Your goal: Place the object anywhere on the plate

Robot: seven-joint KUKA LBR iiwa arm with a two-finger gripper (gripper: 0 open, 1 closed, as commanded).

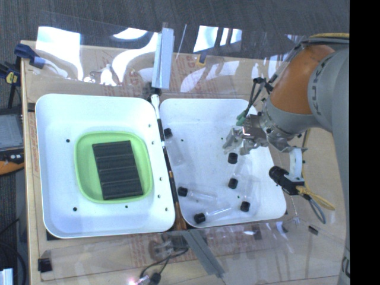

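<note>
A green plate (85,153) lies in the left bin (53,117), with a dark ribbed rectangular block (117,169) resting flat on its middle. My gripper (241,140) is low over the upper right part of the right bin (196,114), far from the plate. A clear vial with a black cap (233,158) sits just below the gripper; whether they touch is not visible. Several more clear vials with black caps lie in that bin, among them one (233,183) near the centre and one (244,206) near the front.
Another vial (172,147) lies along the right bin's left wall, and two (193,193) (211,214) lie near its front edge. A raised rim (161,159) divides the bins. Clear panels and a metal bar (162,58) stand behind them.
</note>
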